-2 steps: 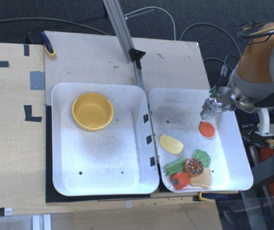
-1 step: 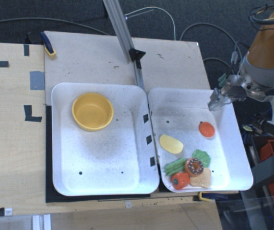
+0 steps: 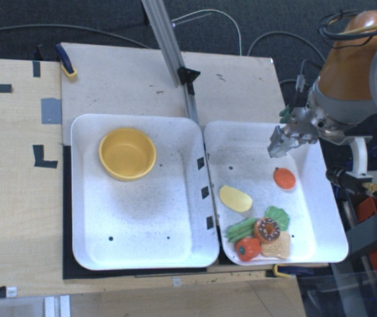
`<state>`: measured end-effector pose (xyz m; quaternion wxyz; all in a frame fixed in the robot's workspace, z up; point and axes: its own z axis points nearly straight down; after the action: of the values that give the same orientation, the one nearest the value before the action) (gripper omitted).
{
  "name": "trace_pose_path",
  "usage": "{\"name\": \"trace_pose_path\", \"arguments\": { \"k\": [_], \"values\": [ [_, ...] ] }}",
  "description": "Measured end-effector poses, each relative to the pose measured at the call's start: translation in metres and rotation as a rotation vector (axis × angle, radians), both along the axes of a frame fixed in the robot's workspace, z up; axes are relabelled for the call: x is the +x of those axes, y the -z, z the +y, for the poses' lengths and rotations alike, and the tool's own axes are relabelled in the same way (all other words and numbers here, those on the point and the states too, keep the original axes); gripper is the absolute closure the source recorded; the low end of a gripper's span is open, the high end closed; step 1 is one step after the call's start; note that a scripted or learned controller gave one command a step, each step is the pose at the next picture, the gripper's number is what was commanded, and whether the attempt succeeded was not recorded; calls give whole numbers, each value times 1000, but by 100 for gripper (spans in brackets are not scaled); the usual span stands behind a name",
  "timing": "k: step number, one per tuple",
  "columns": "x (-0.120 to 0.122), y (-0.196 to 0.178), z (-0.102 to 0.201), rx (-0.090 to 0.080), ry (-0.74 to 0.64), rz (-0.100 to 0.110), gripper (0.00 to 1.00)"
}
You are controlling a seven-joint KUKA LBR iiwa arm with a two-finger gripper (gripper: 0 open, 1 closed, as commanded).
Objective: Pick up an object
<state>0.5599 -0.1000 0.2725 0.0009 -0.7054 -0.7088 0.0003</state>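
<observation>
Red tomato (image 3: 247, 249) at right bin's (image 3: 320, 197) front edge, among toy foods | yellow bowl (image 3: 127, 153) in left bin's (image 3: 89, 236) back-left corner | gripper (image 3: 282, 144) over right bin's back edge, jaw state cannot be told

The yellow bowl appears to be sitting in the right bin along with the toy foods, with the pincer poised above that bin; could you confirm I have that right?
Not quite. The camera view shows the yellow bowl alone in the left bin. The toy foods do lie in the right bin, and the pincer is above that bin.

Slanted overhead view of bins (image 3: 82, 177)
</observation>
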Motion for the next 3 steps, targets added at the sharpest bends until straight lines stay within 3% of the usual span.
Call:
{"name": "trace_pose_path", "arguments": {
  "k": [2,3],
  "values": [
    [-4,10,90,0,-1,1,100],
    [-18,14,143,0,-2,2,100]
  ]
}}
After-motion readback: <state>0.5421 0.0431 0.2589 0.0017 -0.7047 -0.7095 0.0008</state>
